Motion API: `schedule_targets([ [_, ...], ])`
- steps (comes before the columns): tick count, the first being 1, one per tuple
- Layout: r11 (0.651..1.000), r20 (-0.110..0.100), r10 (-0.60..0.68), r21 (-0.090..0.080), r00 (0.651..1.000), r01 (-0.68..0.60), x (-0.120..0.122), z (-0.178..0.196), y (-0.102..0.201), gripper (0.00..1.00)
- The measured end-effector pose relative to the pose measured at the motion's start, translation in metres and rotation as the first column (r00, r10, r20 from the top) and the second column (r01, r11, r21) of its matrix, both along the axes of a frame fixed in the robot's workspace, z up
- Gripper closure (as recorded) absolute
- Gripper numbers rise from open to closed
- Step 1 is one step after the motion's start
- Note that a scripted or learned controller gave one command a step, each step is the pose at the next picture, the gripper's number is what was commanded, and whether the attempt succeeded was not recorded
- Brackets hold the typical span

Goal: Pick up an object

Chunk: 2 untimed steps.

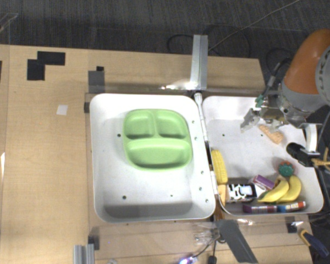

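My gripper point(259, 124) hangs over the upper part of the right bin point(231, 142), below the orange band of the arm point(308, 65). Its fingers stand apart, open, with nothing between them. A small tan piece point(271, 134) lies on the bin floor just under and right of the gripper. Toward the bin's front lie a yellow corn cob point(219, 166), two bananas point(284, 191), a purple item point(262, 181), a black-and-white box point(241, 191), a dark marker point(272, 207) and a small green and red item point(286, 169).
The left bin point(107, 164) holds a green divided plate point(157, 138). A metal post point(200, 59) stands behind the wall between the bins. A black part point(298, 153) and cables hang at the right bin's right rim.
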<state>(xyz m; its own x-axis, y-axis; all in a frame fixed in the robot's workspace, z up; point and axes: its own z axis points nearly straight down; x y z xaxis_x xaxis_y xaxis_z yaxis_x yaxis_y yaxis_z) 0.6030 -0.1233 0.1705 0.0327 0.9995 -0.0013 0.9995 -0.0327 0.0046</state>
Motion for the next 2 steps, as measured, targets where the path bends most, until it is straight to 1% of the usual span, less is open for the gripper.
schedule_targets([
  [1,0.961,0.001,0.278,-0.002,0.961,-0.278,0.015,-0.057,-0.054,0.0],
  [2,0.915,0.021,0.403,0.0,0.915,-0.403,0.001,-0.074,-0.071,0.0],
])
